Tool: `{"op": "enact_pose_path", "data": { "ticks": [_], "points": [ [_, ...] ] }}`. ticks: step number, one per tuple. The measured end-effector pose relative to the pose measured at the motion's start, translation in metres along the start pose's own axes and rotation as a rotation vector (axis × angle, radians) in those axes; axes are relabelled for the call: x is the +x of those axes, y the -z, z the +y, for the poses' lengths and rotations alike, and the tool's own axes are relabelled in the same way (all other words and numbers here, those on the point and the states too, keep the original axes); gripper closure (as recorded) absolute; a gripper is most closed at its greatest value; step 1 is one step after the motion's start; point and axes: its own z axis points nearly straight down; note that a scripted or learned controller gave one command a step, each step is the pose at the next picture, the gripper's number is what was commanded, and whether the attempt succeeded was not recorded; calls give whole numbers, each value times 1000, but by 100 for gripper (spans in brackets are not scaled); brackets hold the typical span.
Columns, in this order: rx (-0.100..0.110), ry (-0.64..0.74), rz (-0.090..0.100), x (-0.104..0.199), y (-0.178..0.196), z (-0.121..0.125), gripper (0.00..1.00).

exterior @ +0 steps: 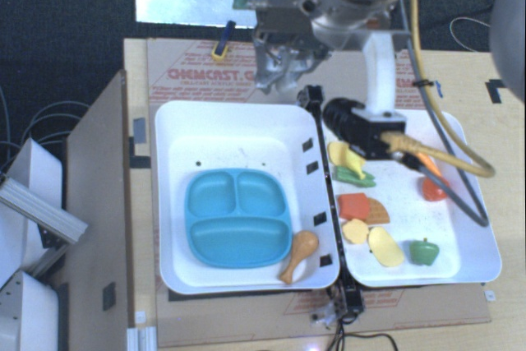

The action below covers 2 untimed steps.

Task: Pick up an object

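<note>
Tool (283, 71) hangs high (arm overhead).

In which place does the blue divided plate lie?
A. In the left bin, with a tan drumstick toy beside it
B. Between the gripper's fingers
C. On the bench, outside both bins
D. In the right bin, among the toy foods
A: the blue divided plate lies flat in the left bin, and the tan drumstick toy is at its lower right corner.
</note>
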Motion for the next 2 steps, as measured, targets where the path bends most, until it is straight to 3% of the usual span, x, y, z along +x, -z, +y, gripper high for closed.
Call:
{"op": "enact_pose_path", "data": {
  "ticks": [2],
  "points": [
    [-4,7,1,-1,22,1,100]
  ]
}}
